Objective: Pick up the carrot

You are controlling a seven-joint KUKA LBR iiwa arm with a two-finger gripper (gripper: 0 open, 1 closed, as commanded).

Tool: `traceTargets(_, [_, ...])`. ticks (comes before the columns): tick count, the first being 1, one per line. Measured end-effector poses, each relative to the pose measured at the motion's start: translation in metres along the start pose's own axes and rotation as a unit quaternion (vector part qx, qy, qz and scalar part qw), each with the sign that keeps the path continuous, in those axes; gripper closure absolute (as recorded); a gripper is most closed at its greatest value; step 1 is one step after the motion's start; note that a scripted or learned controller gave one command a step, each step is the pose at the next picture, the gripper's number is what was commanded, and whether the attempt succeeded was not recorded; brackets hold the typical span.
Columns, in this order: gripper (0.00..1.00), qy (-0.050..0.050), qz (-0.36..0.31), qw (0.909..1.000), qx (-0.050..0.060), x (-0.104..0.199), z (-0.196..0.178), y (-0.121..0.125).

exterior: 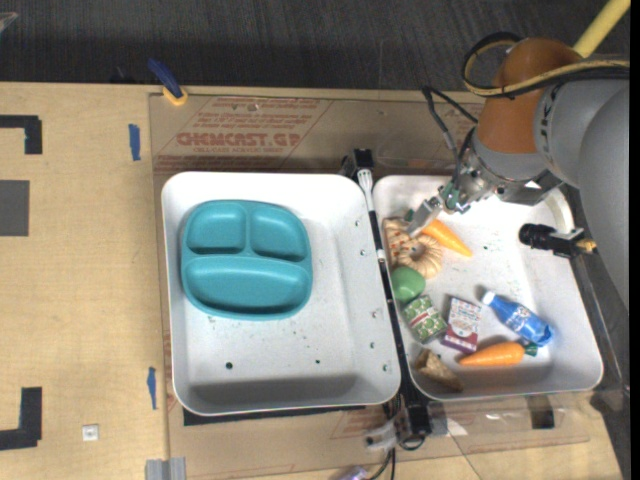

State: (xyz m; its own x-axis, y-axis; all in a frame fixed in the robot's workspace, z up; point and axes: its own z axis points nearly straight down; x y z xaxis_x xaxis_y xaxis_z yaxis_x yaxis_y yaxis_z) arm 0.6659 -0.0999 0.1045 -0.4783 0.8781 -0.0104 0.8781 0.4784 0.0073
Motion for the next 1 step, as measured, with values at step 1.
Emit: traceTargets(1, [1.0, -0.004, -0.002, 1.0, -0.006, -0.0003, -0.0139, 0.0046])
